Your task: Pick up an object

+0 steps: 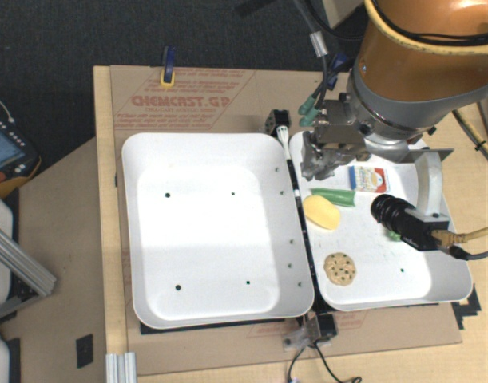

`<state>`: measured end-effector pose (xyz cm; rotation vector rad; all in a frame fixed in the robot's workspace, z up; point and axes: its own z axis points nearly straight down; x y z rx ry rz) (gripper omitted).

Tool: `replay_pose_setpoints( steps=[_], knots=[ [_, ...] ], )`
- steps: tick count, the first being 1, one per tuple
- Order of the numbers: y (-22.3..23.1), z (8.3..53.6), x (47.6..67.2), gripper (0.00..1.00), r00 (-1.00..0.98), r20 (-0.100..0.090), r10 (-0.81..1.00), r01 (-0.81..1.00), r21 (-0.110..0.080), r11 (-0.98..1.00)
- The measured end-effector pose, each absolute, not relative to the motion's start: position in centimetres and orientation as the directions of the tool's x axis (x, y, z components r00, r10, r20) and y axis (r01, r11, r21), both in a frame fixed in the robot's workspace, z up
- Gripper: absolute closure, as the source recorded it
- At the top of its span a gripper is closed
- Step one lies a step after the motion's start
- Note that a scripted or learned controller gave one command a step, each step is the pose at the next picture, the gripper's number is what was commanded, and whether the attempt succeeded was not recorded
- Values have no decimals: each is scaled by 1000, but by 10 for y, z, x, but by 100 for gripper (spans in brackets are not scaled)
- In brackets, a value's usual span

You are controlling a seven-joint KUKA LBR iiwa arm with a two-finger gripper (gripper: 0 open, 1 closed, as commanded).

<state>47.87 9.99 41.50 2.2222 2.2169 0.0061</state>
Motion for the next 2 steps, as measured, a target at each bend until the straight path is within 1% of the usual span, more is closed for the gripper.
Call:
replay_pose_setpoints(
  steps=[1, 2],
  knots=[
    [38, 361, 479, 100, 7, -2, 1000, 1000, -6, -7],
    [94, 410, 482, 100, -6, 2, 1000, 1000, 6, 6]
  ],
)
